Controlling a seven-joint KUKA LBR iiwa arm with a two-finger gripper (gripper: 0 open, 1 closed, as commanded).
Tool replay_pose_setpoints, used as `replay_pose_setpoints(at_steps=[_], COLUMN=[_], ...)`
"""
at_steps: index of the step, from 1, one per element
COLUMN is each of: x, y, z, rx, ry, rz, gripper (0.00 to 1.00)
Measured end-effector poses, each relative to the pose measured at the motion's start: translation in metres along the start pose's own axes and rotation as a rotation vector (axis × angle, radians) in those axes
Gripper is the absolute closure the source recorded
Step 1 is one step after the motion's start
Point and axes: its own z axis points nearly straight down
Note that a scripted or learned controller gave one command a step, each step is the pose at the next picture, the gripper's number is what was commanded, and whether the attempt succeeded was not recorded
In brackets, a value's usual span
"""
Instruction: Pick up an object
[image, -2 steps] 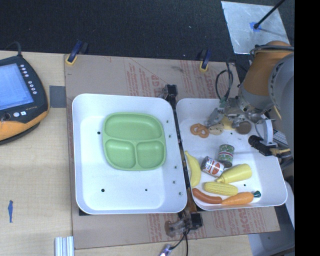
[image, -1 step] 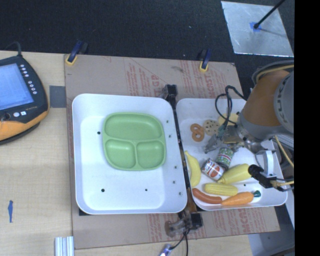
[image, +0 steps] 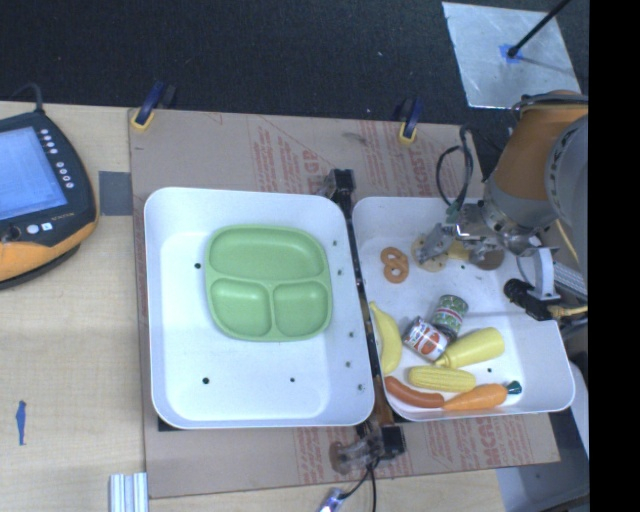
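Now, from the gripper outward:

Gripper: the gripper (image: 437, 247) is low in the far part of the right bin (image: 560, 395); I cannot tell if it is spread or pressed together, and no object is seen in it.
Arm: the grey arm with orange band (image: 530, 150) comes in from the right, above the far right corner of this bin.
Pretzel: a small brown pretzel (image: 395, 264) lies just left of the gripper, apart from it.
Cans: a green can (image: 450, 314) and a red can (image: 427, 339) lie side by side, near of the gripper, in the middle of the bin.
Banana: a banana (image: 387, 340) lies along the left wall of the right bin.
Near side: a yellow squash-like piece (image: 474, 347), a corn cob (image: 441, 379), a sausage (image: 413, 394) and a carrot (image: 480, 398) lie close together at the near edge.
Left bin: the left bin (image: 175, 380) holds a green divided plate (image: 268, 281), far of its centre.
Bench: a handheld control pad (image: 35, 195) rests at the far left.
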Motion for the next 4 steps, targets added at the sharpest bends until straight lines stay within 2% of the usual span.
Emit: replay_pose_setpoints(at_steps=[1,2,3,4], x=[-0.015,-0.004,0.016,0.014], y=[0.017,-0.086,-0.109,-0.109], z=[0.000,-0.015,0.001,-0.009], rx=[0.000,0.002,0.002,0.003], ry=[0.001,-0.001,-0.001,-0.003], rz=[-0.002,0.000,0.000,-0.005], gripper=[0.00,0.00,0.00,1.00])
